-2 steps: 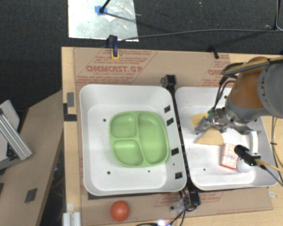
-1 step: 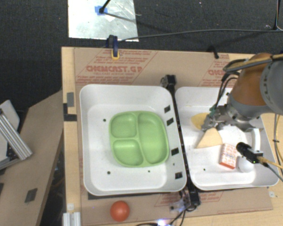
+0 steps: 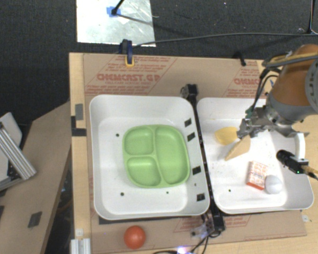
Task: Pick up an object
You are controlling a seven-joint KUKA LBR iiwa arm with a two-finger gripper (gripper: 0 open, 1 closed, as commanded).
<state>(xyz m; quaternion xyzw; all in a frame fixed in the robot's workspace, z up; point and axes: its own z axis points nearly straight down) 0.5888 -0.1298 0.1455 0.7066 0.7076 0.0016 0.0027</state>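
Observation:
My gripper (image 3: 248, 130) hangs over the middle of the right bin (image 3: 302, 194), reaching in from the right. Just below its tip lies a tan wedge-shaped block (image 3: 237, 150), whose upper end meets the gripper. A yellow rounded object (image 3: 226, 135) sits immediately left of the gripper. Toward the bin's front right lie a small orange-and-white box (image 3: 256, 174) and a white ball (image 3: 274, 184) touching it.
The left bin (image 3: 103, 120) holds a green divided plate (image 3: 156, 155). A red ball (image 3: 134, 237) rests on the bench in front of the left bin. A black divider with clips (image 3: 197, 142) runs between the bins.

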